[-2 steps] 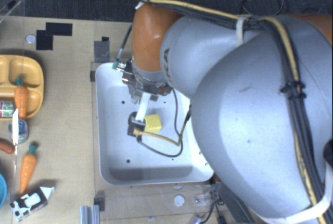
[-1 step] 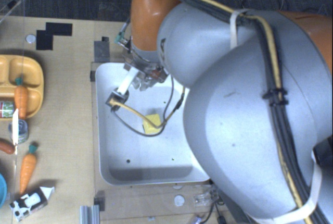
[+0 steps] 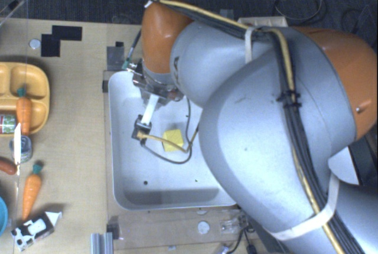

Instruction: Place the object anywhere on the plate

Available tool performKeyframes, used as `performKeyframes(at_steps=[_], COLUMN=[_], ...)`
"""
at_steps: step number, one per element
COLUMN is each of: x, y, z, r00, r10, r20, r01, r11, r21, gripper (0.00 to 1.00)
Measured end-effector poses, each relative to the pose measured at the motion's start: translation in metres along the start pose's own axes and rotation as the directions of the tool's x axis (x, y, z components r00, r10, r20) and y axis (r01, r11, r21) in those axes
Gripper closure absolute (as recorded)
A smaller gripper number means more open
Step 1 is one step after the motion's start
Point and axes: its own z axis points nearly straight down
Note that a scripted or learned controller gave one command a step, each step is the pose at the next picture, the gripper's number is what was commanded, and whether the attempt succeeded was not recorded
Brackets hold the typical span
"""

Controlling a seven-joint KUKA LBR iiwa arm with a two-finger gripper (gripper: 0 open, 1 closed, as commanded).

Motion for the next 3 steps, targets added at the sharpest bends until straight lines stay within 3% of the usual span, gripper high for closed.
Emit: performKeyframes(at_steps=[1, 2, 3], x=[-0.078, -0.016, -0.064], y=[-0.004, -0.005, -0.046], z=[-0.090, 0.011, -0.035], r00=[0.991, 0.999, 0.989], r10=[-0.136, 0.043, -0.147], r20=[-0.003, -0.001, -0.002], r01=[0.136, -0.043, 0.147], r11=[0.991, 0.999, 0.989], r21=[-0.005, 0.000, -0.001], gripper=[1.00, 1.00, 1.00])
